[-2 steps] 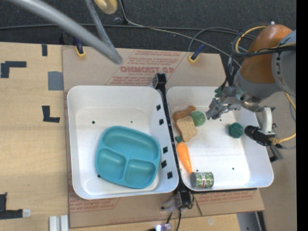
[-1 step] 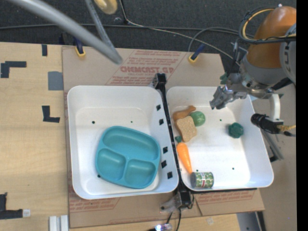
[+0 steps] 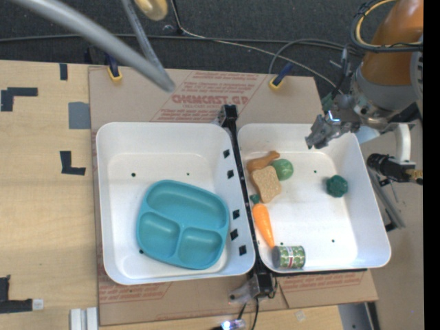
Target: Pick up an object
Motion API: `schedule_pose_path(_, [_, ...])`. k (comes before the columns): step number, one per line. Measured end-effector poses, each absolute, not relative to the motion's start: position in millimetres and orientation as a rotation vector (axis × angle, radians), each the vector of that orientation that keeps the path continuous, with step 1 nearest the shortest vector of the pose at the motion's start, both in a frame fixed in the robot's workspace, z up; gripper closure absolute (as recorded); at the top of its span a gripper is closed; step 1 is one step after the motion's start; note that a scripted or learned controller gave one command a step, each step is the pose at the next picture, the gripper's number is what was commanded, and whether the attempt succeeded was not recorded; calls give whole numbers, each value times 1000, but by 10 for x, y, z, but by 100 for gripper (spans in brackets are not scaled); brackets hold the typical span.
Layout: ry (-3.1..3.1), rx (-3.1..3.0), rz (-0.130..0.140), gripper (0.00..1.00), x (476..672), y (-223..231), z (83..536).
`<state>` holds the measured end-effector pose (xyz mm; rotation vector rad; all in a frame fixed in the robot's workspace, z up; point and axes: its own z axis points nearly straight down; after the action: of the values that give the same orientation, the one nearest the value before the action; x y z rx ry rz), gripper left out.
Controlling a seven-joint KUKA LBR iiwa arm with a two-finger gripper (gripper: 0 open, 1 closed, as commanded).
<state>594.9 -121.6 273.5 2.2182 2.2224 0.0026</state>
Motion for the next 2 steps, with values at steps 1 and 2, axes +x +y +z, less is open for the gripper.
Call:
schedule_pose_path(1, [2229,2217,-2,100,5844,-678,2553])
schedule_pose_path(2, [2229,2215,0,100,5768,-90,2566])
